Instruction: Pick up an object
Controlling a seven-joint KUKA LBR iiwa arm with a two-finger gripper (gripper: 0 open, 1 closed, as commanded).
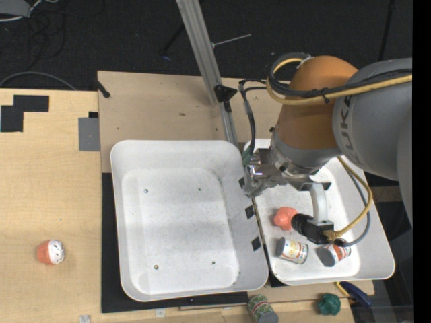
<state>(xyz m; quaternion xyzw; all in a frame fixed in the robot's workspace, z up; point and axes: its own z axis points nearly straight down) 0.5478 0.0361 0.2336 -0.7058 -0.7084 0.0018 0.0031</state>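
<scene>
Logging status: pick not yet made, as far as I can judge. The hand (pixel 256 173) sits low over the right bin (pixel 377 264), at that bin's 10 o'clock corner, just beside the wall it shares with the left bin (pixel 175 214). The wrist hides the working end, so I cannot tell how far open the hand is, and I see nothing held in it.

The candidates all lie on the right bin's floor, toward 5 o'clock from the hand:
- orange-red lump (pixel 285 217), the nearest, but apart from the hand
- small labelled can (pixel 294 250) on its side, at 6 o'clock of the lump
- small red-and-grey piece (pixel 335 253), at 3 o'clock of the can

An orange-and-white ball (pixel 50 252) rests on the desk (pixel 40 180) at 8 o'clock of the view, well apart from both bins. I do not count it as a likely target.

My reading is that the arm is in the bin area, and that is all that is done. Left to do: centre the hand over one object (the lump looks closest), close on it, and lift it clear of the floor.
</scene>
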